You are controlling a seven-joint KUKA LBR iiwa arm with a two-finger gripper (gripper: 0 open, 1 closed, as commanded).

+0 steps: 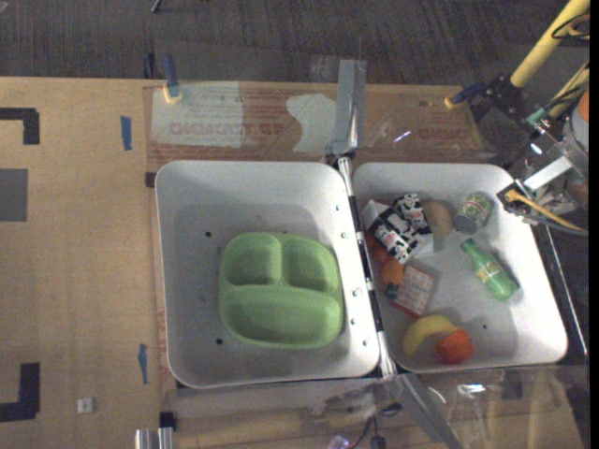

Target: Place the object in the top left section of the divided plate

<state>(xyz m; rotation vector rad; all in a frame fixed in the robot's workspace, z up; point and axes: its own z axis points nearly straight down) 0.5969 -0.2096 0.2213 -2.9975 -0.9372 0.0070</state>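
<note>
A green divided plate point(280, 290) lies in the left white bin point(187, 204), with nothing in its three sections. The right bin point(533, 335) holds the loose objects: a black-and-white cow-patterned carton point(401, 223), a brown potato-like item point(437, 216), a small can point(474, 210), a green bottle point(489, 269), a flat packet point(415, 288), a yellow banana point(426, 330) and a red-orange fruit point(455, 346). The arm's wrist and gripper point(538, 199) sit at the right edge, over the right bin's far right rim, apart from all objects.
A metal divider strip point(348, 120) runs between the bins toward the back. Yellow tubing point(552, 36) and cables crowd the upper right corner. Blue tape marks point(125, 131) dot the wooden bench on the left.
</note>
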